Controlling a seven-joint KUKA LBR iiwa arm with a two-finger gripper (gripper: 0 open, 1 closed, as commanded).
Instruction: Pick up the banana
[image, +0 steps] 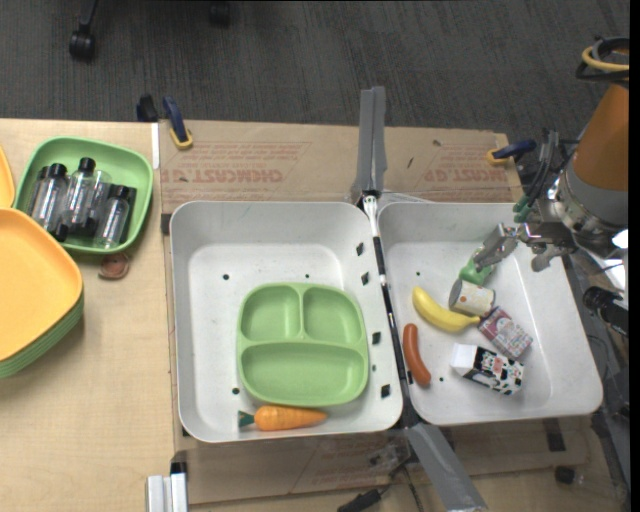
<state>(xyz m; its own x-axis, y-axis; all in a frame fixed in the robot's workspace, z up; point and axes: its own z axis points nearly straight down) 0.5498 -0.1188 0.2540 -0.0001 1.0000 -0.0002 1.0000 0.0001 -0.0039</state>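
The yellow banana (440, 310) lies in the right bin (560, 400), near its left wall, curved and flat on the floor. A small white cylinder (472, 296) touches its right end, with a green piece (479, 268) just above that. My gripper (520, 251) hangs above the bin's upper right part, up and to the right of the banana and apart from it. Its fingers (496, 244) are spread open with nothing between them.
Also in the right bin are a red sausage (416, 355), a pink packet (505, 332) and a black-and-white carton (490, 367). The left bin (200, 300) holds a green divided plate (302, 343) and a carrot (290, 418). Yellow plates (35, 290) and a bottle tray (85, 195) sit far left.
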